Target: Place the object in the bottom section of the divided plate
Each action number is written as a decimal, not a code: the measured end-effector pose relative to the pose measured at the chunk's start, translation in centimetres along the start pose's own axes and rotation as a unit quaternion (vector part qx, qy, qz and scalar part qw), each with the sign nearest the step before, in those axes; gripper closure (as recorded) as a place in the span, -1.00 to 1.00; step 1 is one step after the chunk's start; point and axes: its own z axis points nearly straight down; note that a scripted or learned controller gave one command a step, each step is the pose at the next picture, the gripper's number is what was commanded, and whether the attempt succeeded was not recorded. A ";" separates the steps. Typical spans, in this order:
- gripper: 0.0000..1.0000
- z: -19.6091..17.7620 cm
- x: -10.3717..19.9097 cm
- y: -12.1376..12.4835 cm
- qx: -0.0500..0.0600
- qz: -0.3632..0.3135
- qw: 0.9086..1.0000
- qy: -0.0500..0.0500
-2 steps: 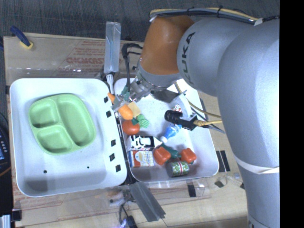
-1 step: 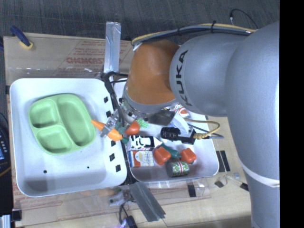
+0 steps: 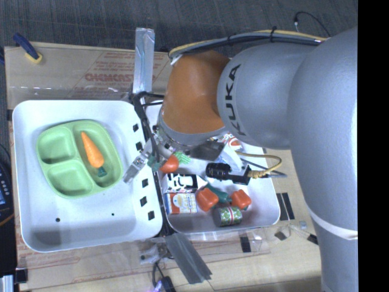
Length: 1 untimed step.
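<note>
One small orange-red toy vegetable with a green top (image 3: 172,162) is seen at the tip of the pincer (image 3: 159,160), just over the ridge where the two bins meet. Whether it is truly clamped between the fingers cannot be told, since the metal fingertip parts and the orange wrist band (image 3: 188,96) crowd the spot; the width of the pincer cannot be told either.

The step in hand is judged to be the carry: the toy appears lifted from the right bin (image 3: 267,215) and is to be taken across to the divided plate (image 3: 51,142) in the left bin (image 3: 79,230). A move leftward is called for next, followed by a lowering over the section at the bottom of the plate (image 3: 72,179) and a release there. The long section on the plate's right side is already taken by a toy carrot (image 3: 92,150), so that section is to be avoided.

The plate is made of smooth, pale green plastic, rounded at the corners, with raised dividers. The bins are shallow, glossy and white. Other glossy plastic toys are left in the right bin: a red piece (image 3: 206,199), an orange-red piece (image 3: 241,199), a small can (image 3: 227,215) and a printed carton (image 3: 182,202). The desk beneath is covered in brown board.
</note>
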 end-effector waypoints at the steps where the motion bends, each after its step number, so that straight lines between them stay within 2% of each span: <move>1: -1.00 -8.7 0.8 2.0 -0.002 -0.035 0.999 -0.002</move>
